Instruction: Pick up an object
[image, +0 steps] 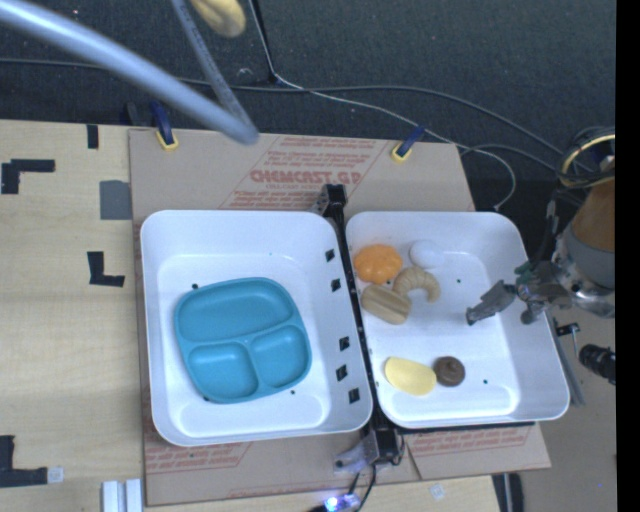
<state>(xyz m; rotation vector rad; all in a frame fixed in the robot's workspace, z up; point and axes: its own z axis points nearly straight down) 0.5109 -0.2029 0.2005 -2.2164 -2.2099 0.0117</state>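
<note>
The right bin (500, 240) holds several toy foods. An orange round piece (378, 263), a white piece (425, 253), a tan curved piece (420, 284) and a tan loaf-like piece (386, 304) lie in its upper left. A yellow piece (410, 376) and a small brown ring (450, 371) lie near its front. My gripper (506, 305) hangs over the bin's right side, open, with nothing between its fingers. It is well right of the tan pieces and above the brown ring in the picture.
The left bin (160, 260) holds a blue sectioned tray (243, 336). Black clips run along the divider (345, 330) between the bins. A grey pole (130, 65) crosses the top left. Cables trail across the dark floor behind.
</note>
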